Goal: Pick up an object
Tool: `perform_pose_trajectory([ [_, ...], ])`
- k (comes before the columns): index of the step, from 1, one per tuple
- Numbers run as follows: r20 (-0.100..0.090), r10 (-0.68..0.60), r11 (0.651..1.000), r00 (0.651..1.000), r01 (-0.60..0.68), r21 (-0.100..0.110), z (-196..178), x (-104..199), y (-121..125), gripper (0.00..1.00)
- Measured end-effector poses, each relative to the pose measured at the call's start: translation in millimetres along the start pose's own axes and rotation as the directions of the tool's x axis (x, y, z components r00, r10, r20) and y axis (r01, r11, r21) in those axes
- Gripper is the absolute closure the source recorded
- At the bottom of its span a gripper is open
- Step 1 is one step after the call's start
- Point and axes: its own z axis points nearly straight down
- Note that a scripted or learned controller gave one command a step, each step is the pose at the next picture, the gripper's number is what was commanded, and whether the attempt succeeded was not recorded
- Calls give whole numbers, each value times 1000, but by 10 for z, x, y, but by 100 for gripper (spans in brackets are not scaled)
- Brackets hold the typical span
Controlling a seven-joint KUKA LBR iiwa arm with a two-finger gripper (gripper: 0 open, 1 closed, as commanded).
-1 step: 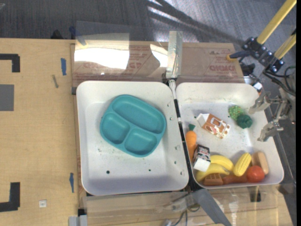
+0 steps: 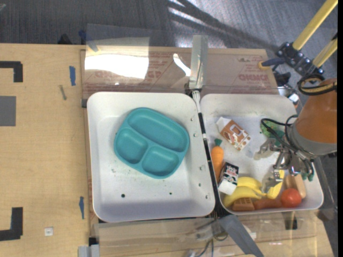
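Observation:
The right bin [image 2: 252, 105] holds several toy foods: an orange carrot [image 2: 217, 157], a brown-and-white patterned piece [image 2: 235, 134], a small black-and-white packet [image 2: 229, 172], a yellow banana [image 2: 244, 188], an orange waffle [image 2: 244, 203] and a red tomato [image 2: 291, 197]. My gripper [image 2: 285, 170] hangs low over the bin's right side, just above the tomato and right of the banana. The metal of the wrist hides what lies directly under it. A green piece [image 2: 271, 126] lies just behind the gripper.
The left bin [image 2: 102, 159] holds a teal divided plate [image 2: 153, 142]. A clear panel and a cardboard wall [image 2: 161, 71] stand behind both bins. The orange band of the arm [image 2: 320, 123] overhangs the right bin's right rim.

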Motion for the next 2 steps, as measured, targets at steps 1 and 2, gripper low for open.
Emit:
perform_pose_trajectory([
  [1,12,-104,995,994,104,3,-900,-628,223,0],
  [2,-9,-27,1000,1000,27,-1,81,-912,389,0],
])
